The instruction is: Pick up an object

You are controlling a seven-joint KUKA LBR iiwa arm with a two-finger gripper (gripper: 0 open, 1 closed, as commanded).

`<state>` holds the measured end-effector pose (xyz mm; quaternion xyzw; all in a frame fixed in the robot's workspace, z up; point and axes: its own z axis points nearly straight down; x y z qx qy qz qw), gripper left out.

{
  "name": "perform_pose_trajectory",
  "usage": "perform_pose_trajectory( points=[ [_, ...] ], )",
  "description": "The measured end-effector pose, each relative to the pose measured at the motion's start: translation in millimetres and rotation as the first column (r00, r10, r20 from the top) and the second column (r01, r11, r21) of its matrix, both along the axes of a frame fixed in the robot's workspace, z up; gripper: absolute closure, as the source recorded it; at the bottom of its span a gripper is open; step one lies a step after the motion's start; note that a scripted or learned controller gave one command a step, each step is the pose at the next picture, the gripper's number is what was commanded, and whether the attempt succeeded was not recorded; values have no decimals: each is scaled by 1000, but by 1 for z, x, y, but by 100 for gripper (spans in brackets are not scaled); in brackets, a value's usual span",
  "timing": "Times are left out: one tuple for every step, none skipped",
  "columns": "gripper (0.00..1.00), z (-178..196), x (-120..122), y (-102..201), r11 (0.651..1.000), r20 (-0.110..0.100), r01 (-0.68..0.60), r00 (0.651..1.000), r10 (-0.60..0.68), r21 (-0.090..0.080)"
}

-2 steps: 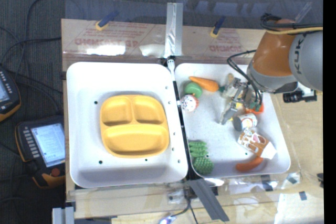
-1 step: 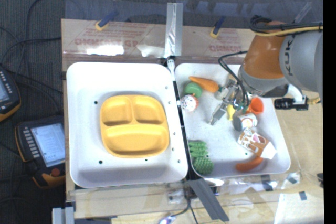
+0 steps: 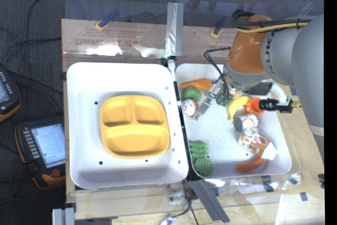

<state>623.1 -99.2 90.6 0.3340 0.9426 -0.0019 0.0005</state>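
While my arm reaches in over the right bin (image 3: 284, 163), my gripper (image 3: 202, 107) hangs low near its left wall, fingers slightly apart, nothing between them. Just beside it sit a green-and-orange toy (image 3: 192, 90) and a small round red-and-white object (image 3: 189, 107). A yellow banana (image 3: 237, 105) lies mid-bin; the yellow tray (image 3: 135, 125) fills the left bin (image 3: 84, 166).

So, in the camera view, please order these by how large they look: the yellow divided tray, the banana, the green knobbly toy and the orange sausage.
1. yellow divided tray, clearly the largest.
2. green knobbly toy.
3. banana and orange sausage: they look alike in size, so I leave them unranked.
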Motion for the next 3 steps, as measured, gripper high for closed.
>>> perform_pose_trajectory(
  points=[
    [0, -1, -31, -49, 999, 12, -34, 999, 34, 0],
    [100, 8, -30, -48, 999, 14, -35, 999, 35, 0],
    [100, 138, -27, -6, 989, -1, 147, 989, -147, 2]
  ],
)
